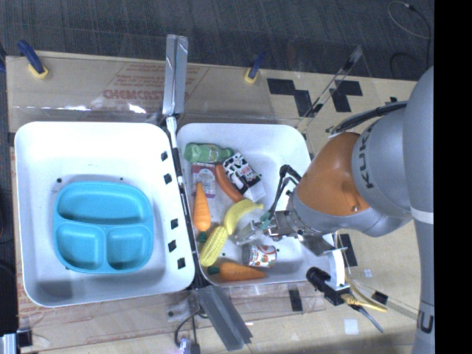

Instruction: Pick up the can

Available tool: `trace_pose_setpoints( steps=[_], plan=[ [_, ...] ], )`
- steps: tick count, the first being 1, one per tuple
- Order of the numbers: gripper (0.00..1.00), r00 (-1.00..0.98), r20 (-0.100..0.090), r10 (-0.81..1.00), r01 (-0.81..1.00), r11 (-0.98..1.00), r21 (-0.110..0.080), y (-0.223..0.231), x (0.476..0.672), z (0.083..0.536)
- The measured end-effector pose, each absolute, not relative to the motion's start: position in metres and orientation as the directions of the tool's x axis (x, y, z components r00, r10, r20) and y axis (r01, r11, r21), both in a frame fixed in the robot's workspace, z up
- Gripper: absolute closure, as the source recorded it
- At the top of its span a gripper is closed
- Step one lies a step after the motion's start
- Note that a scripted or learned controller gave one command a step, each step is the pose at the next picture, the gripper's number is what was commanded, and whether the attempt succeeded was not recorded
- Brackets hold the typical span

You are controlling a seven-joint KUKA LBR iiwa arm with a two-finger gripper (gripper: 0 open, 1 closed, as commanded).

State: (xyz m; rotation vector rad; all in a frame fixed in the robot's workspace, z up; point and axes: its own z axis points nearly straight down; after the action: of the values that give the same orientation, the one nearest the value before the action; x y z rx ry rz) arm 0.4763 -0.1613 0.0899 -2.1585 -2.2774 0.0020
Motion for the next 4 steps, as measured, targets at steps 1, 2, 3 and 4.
trace_pose_setpoints(
  steps=[1, 2, 3, 4],
  plan=[
    [0.00, 0.172, 0.000, 0.985, 0.985, -0.172, -0.002, -0.201, 0.477, 0.091],
    [0.00, 0.127, 0.002, 0.992, 0.992, -0.127, -0.004, -0.185, 0.482, 0.090],
    [0.00, 0.194, 0.000, 0.981, 0.981, -0.194, -0.005, -0.202, 0.476, 0.104],
    [0.00, 0.469, -0.001, 0.883, 0.883, -0.469, -0.003, -0.205, 0.476, 0.090]
  ],
)
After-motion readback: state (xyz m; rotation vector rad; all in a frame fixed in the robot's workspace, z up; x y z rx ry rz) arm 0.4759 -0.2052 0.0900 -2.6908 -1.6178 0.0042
